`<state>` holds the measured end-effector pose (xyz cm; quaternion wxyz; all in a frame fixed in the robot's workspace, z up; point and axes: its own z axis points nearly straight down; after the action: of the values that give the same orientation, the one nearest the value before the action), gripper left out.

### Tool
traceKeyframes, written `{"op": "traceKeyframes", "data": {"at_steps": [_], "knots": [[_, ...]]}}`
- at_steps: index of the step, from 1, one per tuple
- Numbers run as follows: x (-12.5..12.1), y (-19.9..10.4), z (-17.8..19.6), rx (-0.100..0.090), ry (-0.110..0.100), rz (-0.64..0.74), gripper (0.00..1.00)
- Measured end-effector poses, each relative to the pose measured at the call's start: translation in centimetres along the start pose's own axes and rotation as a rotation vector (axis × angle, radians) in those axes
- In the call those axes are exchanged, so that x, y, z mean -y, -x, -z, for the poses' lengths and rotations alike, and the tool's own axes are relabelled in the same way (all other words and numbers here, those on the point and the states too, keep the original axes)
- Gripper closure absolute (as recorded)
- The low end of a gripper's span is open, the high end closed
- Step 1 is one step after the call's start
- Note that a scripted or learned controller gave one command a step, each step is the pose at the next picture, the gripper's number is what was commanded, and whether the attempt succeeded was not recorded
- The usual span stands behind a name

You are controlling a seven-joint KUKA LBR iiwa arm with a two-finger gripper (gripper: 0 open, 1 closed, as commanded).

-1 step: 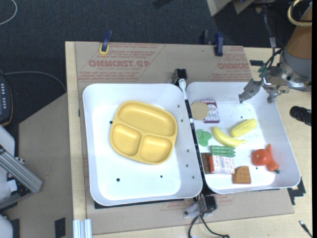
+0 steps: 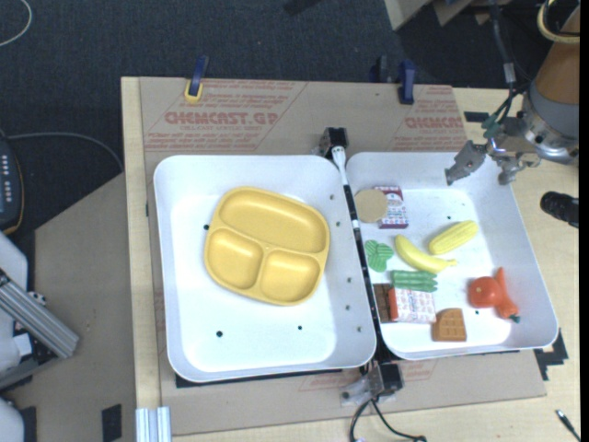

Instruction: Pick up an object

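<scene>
My gripper hovers over the back right corner of the right bin, open, with nothing between its fingers. The toy foods lie in front of it and to its left. A tan round cookie and a small white-and-maroon carton are the nearest on the left. A yellow corn cob and a banana sit mid-bin. Lower down are a green leafy piece, a green pod, a brown-and-white wrapped bar, a waffle and a red-orange vegetable.
A yellow three-compartment plate lies in the left bin. A black divider strip runs between the two bins. Clamps hold the brown board at the back edge.
</scene>
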<state>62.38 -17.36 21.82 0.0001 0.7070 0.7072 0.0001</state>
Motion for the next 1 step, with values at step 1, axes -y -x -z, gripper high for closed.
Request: {"op": "traceKeyframes", "data": {"at_steps": [1], "knots": [[0.63,-0.09,-6.11,-0.001,-0.005,0.0,0.0]]}}
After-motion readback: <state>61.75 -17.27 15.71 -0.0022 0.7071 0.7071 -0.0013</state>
